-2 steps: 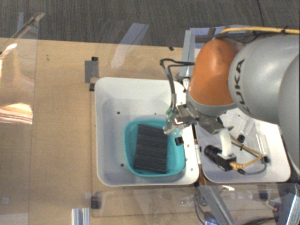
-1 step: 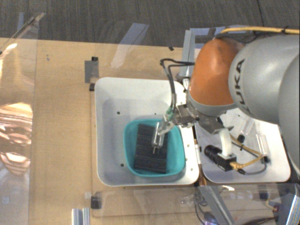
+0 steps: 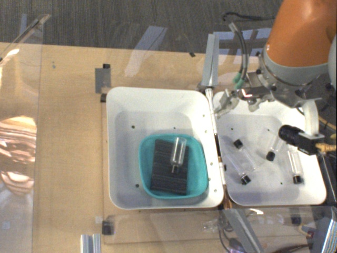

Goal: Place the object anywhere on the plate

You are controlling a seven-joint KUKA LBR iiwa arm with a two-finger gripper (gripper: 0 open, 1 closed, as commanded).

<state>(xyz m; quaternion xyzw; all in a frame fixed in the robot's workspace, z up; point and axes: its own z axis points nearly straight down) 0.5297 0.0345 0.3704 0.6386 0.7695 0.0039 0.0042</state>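
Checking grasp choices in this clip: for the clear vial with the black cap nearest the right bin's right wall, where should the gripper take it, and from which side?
Probably at mid-body, from straight above. The vial lies flat in the right bin, its long axis running near to far, black cap at the near end. Fingers should close across its narrow width, left-right in the camera view. It lies close to the right wall, so the outer finger has little room.

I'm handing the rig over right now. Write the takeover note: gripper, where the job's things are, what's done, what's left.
Gripper: the arm sits over the right bin's far edge; its fingers can't be made out.
Plate: the teal plate sits in the left bin, with a dark ridged block on it.
Done: one clear vial already lies on the plate, on top of the block.
Left: several more vials lie loose in the right bin, if more are wanted.
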